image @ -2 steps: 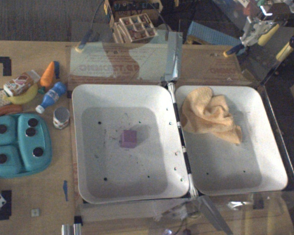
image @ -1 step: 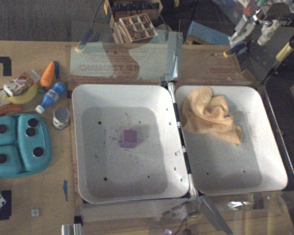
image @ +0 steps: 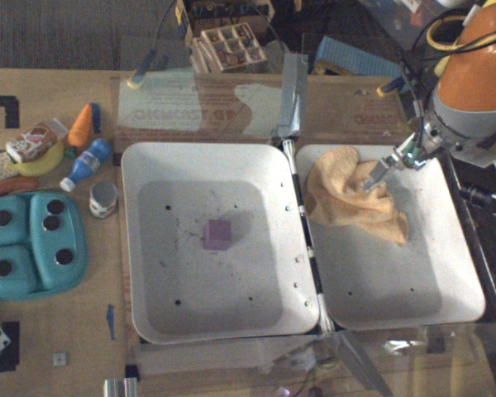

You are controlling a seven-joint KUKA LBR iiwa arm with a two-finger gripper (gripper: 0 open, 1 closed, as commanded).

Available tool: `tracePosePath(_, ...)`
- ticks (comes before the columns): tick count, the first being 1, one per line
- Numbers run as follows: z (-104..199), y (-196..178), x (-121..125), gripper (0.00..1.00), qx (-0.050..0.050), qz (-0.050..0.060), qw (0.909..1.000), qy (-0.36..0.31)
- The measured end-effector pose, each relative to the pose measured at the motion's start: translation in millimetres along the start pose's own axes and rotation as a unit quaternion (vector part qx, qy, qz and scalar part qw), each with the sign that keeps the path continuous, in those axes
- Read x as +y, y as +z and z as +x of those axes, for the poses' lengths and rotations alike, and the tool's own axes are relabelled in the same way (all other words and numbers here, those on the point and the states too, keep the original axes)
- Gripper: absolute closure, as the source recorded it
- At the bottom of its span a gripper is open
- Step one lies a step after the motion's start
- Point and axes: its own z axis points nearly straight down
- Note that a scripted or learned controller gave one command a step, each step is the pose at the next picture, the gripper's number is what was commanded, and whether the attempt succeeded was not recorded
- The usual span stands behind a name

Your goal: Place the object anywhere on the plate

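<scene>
**Placement.** The gripper (image: 374, 179) sits low over the right bin (image: 446, 304), its tip pressed against a raised fold of the tan cloth (image: 347, 205). The view does not resolve how far the gripper is open, and it cannot be told whether the cloth is actually gripped. The cloth lies crumpled against the right bin's left wall, nearer the far edge. It is judged to be the object in hand because the tool addresses it. The raised fold offers the tool a ridge to close on.

A small purple block (image: 217, 234) lies flat near the centre of the left bin (image: 149, 164), well apart from the tool.

**Target.** The teal sectioned plate (image: 45, 259) rests on the bench at its left edge, outside both bins.

**Clearance.** The route to the plate crosses the central divider and the whole left bin, then its left wall. The lift must therefore clear every rim, and a trailing cloth corner may snag. A can (image: 104, 198) and a blue bottle (image: 87, 164) stand just beside the plate's far right corner. The plate's near side leaves more open room for the approach.
</scene>
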Motion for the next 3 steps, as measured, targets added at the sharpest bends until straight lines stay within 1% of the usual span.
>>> tracePosePath(1,-45.3,112.5,-52.1,0.00,0.000,0.000,0.9980,-0.063)
tracePosePath(2,10.6,128.1,-99.7,0.00,-0.001,-0.002,0.9993,0.037)
tracePosePath(3,10.6,128.1,-99.7,0.00,-0.001,-0.002,0.9993,0.037)
